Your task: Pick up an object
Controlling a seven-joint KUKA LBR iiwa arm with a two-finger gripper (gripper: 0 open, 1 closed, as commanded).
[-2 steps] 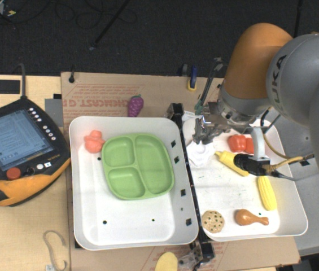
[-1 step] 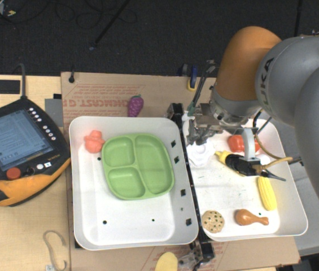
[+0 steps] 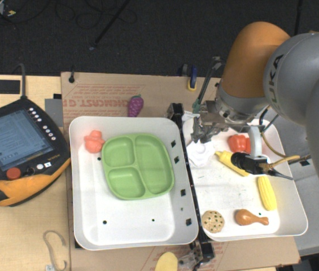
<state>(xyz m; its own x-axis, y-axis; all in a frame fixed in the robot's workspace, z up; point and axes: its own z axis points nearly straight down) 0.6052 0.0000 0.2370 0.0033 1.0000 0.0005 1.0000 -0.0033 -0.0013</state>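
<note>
Gripper [image 3: 203, 135] low over far-left corner of right bin [image 3: 295, 222], above small white object [image 3: 200, 153]; jaw state impossible to tell. Likely light and soft, best pinched across its middle. Nearby: red pepper [image 3: 239, 143], corn cob [image 3: 266, 192].

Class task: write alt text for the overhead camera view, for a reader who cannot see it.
A grey and orange robot arm lowers its gripper into the right white bin, which holds toy corn, a drumstick, a cookie and a red pepper. The left bin holds a green divided tray and a pink toy.
</note>
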